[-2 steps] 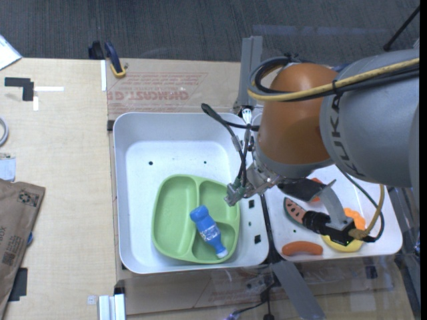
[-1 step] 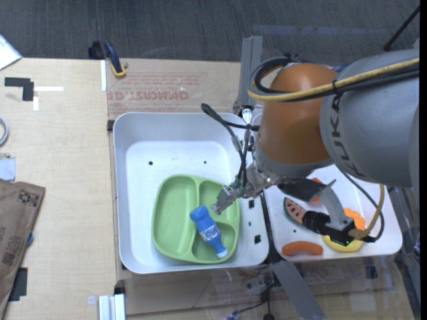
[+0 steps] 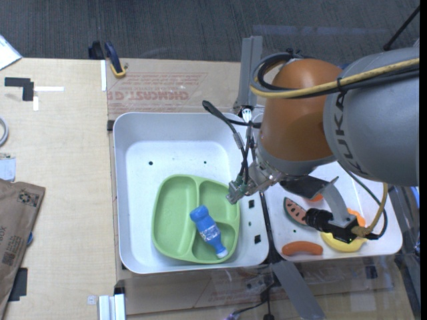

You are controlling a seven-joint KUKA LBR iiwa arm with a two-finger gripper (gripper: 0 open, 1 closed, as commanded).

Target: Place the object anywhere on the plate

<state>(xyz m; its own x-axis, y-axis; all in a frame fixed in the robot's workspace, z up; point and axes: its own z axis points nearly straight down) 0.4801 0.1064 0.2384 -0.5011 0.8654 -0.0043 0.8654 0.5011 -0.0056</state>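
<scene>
The blue bottle (image 3: 207,231) lies on the green divided plate (image 3: 175,227) in the left bin (image 3: 133,145), so the placing looks done. The gripper (image 3: 237,189) hangs over the plate's right edge; I cannot tell its state. Next it should only retreat.

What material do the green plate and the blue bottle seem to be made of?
Plate: probably plastic, matte and evenly light green, with moulded compartment ridges. Bottle: probably plastic too, slightly glossy blue with a pale patch on its side; it could be a toy, the view leaves that open.
</scene>
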